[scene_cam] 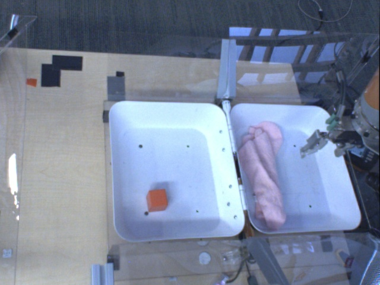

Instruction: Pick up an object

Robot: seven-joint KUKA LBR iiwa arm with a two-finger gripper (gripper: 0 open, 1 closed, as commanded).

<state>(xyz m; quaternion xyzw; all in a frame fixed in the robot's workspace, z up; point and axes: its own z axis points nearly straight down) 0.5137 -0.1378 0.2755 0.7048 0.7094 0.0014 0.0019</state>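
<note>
I count two candidate objects. A rolled pink cloth (265, 172) lies in the right bin (332, 212), long axis running from the far wall toward the near rim, hugging the bin's left side; the far end is bunched and folded, the near end rounded and close to the near wall. A small orange block (157, 200) sits in the left bin (178, 123), in the near-left part of its floor, upright on one face and well apart from every wall.

The gripper (311, 145) hangs over the right bin — on its right half, to the right of the cloth and apart from it. One pale finger (313, 141) points down and to the left toward the bin floor. From this angle I cannot tell whether the fingers are spread or closed. Nothing shows between them; neither object is in contact with the gripper.

The arm's wrist (359, 126) comes in from the right edge, with a bundle of cables and a sliver of the orange band (374, 100) above it.

The two bins sit side by side, touching along a hinged-looking seam, on a pale wooden worktop (59, 171). Far left on the worktop — black tape marks (59, 69) and a small orange tag (31, 82). A grey metal post (227, 70) stands behind the seam between the bins.
</note>
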